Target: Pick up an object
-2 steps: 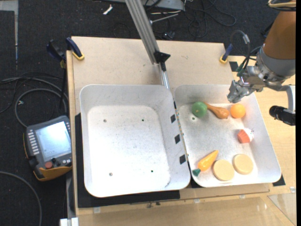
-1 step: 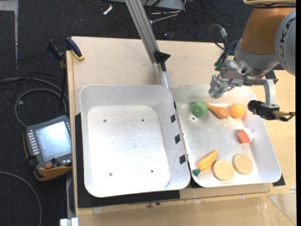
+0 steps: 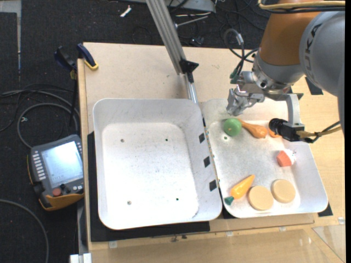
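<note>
Hovering just above the green ball [image 3: 232, 127] in the right bin [image 3: 307, 201], the claw [image 3: 237, 106] is seen; its spread cannot be told

A grey teach pendant [image 3: 56, 171] with a lit screen lies on the dark floor left of the bench, with black cables [image 3: 22, 106] looped near it. A slanted aluminium pole [image 3: 167, 29] crosses the bench's far edge, and a blue-and-yellow clamp [image 3: 82, 56] grips its far-left corner.
</note>
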